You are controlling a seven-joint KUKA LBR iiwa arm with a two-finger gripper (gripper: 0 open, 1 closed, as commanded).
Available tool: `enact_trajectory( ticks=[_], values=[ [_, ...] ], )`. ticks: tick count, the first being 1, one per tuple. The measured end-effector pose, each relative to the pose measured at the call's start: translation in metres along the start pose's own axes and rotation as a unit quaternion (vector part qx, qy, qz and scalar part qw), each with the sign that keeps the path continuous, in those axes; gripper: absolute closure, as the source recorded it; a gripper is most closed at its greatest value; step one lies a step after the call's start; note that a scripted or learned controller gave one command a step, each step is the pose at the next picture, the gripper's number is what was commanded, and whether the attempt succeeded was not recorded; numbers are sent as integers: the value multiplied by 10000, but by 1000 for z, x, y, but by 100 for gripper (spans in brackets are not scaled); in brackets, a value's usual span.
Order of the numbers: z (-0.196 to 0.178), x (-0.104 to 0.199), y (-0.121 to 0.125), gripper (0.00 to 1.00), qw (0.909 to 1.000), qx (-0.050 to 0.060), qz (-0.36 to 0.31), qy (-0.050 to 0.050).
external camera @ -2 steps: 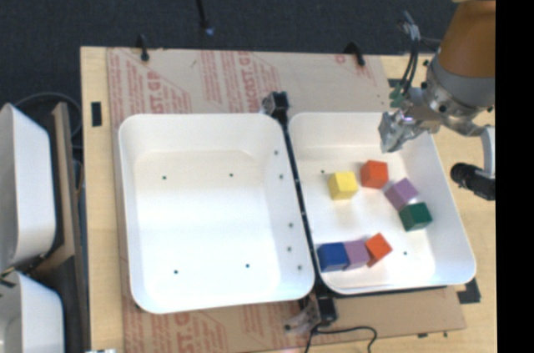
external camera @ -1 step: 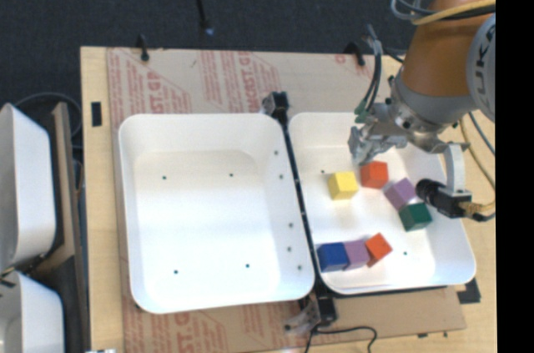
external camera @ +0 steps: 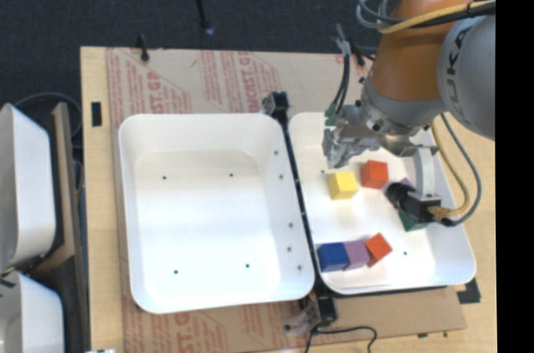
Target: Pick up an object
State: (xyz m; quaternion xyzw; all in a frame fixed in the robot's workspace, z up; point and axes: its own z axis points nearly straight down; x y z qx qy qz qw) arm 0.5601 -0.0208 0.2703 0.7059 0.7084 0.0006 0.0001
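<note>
several small blocks lie in the right white bin (external camera: 455, 259). the small yellow cube-shaped block (external camera: 342, 184) sits just below the gripper (external camera: 340, 151), whose jaw state cannot be told. it looks light, rigid, smooth; flat opposite faces suit pinching.

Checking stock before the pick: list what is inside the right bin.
The right bin holds a yellow block, two orange blocks, a blue block and a purple block. The arm covers the bin's back part, so anything there is hidden.
</note>
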Motion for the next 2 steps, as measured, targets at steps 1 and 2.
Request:
enact_trajectory(
  ticks=[1,2],
  values=[
    [17,47,-18,100,10000,9,2,0],
    [33,96,-28,100,10000,8,1,-1]
  ],
)
